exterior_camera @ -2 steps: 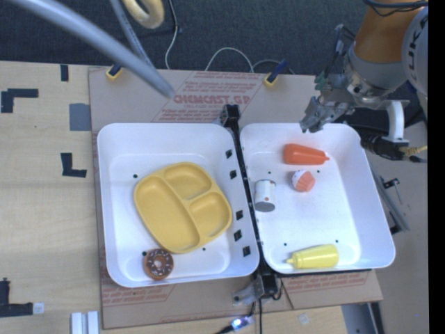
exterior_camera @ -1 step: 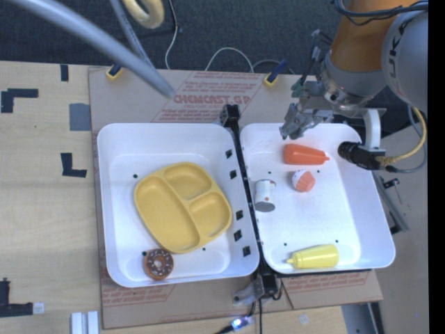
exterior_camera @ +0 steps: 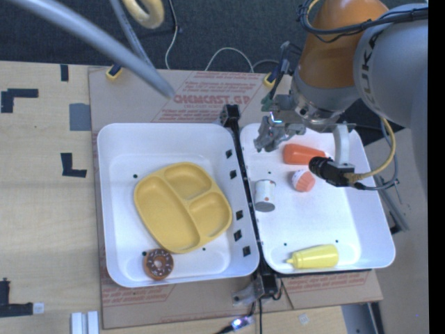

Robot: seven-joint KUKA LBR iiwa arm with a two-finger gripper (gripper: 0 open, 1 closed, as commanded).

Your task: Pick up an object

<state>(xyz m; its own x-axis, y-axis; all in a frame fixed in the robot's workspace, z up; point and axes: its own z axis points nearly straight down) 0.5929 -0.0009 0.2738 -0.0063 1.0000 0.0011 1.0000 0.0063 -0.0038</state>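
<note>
The right bin (exterior_camera: 338, 223) holds several small objects. An orange carrot-shaped piece (exterior_camera: 304, 154) lies near its back, and a small orange and white piece (exterior_camera: 302, 180) sits just in front of it. A grey-white cylinder (exterior_camera: 263, 194) stands close to the bin's left wall. A yellow squeeze bottle (exterior_camera: 314, 257) lies along the front edge. My gripper (exterior_camera: 270, 138) hangs over the back left corner of this bin, just left of the carrot-shaped piece and behind the cylinder. I see nothing held in it.
The left bin (exterior_camera: 111, 148) carries a yellow divided plate (exterior_camera: 182, 205) and a chocolate doughnut (exterior_camera: 158, 264) at its front. A black ridge (exterior_camera: 240, 179) divides the bins. The arm's black cable fitting (exterior_camera: 329, 170) hangs over the right bin's middle.
</note>
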